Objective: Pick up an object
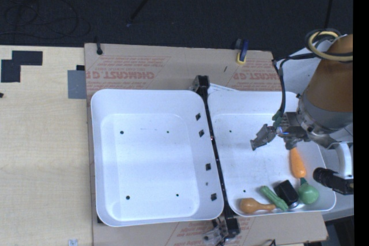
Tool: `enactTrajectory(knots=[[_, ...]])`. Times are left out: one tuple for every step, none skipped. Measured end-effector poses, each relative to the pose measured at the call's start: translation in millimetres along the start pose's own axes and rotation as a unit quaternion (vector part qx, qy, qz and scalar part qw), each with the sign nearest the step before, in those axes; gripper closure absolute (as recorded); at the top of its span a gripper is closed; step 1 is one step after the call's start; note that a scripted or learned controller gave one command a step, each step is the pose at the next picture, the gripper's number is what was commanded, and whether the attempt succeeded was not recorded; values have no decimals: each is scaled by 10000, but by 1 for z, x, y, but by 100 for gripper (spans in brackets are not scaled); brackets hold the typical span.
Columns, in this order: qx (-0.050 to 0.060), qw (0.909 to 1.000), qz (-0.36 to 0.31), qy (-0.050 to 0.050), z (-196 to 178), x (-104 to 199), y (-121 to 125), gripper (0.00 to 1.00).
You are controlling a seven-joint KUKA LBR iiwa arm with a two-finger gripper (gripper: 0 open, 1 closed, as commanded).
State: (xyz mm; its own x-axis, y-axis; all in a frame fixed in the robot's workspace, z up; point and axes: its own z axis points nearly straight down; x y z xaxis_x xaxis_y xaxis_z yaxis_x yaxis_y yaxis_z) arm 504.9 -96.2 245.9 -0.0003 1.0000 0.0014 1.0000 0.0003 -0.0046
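Note:
Several small objects lie in the near right corner of the right bin [239, 167]. They are an orange carrot-shaped piece [297, 163], a green ball [309, 194], a black block [286, 190], a green stick [272, 197] and a tan gourd-shaped piece [256, 204]. My gripper [262, 138] hangs over the middle of the right bin, left of the carrot piece and above the pile, with nothing visibly held. The grey arm with its orange band [334, 83] reaches in from the right.
The left bin [150, 164] sits beside the right one, with a black divider strip [209, 147] between them. Cardboard [173, 66] lies under both bins. A yellow clip [242, 56] stands at the cardboard's far edge.

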Motion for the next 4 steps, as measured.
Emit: enactTrajectory(knots=[[30, 10000, -18, 11, 63, 60, -15, 0], [-4, 10000, -61, 15, 59, 175, -5, 0], [15, 10000, 10, -6, 50, 167, -5, 100], [3, 10000, 25, -15, 59, 126, -4, 100]])
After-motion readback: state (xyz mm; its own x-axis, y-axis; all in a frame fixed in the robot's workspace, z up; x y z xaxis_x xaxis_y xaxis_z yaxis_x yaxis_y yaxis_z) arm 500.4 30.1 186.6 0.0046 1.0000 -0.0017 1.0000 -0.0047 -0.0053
